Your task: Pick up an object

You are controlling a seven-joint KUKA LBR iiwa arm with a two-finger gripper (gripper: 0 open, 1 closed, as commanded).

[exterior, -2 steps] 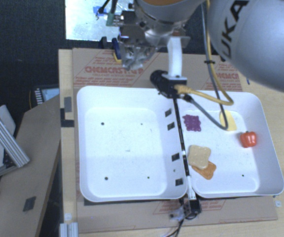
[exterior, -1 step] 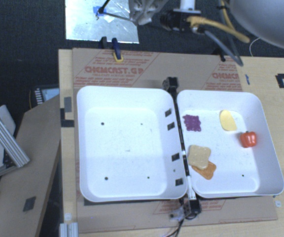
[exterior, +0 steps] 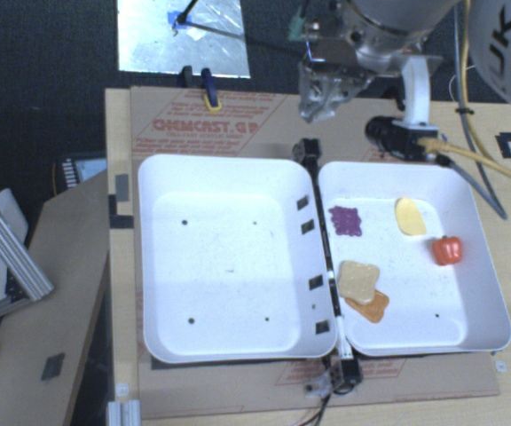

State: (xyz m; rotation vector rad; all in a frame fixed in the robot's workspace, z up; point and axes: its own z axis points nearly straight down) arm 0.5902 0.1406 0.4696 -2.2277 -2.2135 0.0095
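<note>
The right bin [exterior: 482, 313] holds several small things: a purple bunch of grapes [exterior: 346, 221], a pale yellow piece [exterior: 409, 216], a red pepper [exterior: 446, 250], and a tan bread slice [exterior: 358, 281] lying over an orange piece [exterior: 373, 307]. My gripper [exterior: 323, 102] hangs high above the bench, beyond the bins' far edge and up-left of the grapes. Nothing shows between its fingers.
The left bin [exterior: 162, 193] lies beside the right one, with a black hinge strip [exterior: 319, 238] between them. Both rest on a cardboard sheet [exterior: 202, 122]. A shiny metal plate [exterior: 184, 23] lies at the back left, and an aluminium frame [exterior: 3, 247] stands at the far left.
</note>
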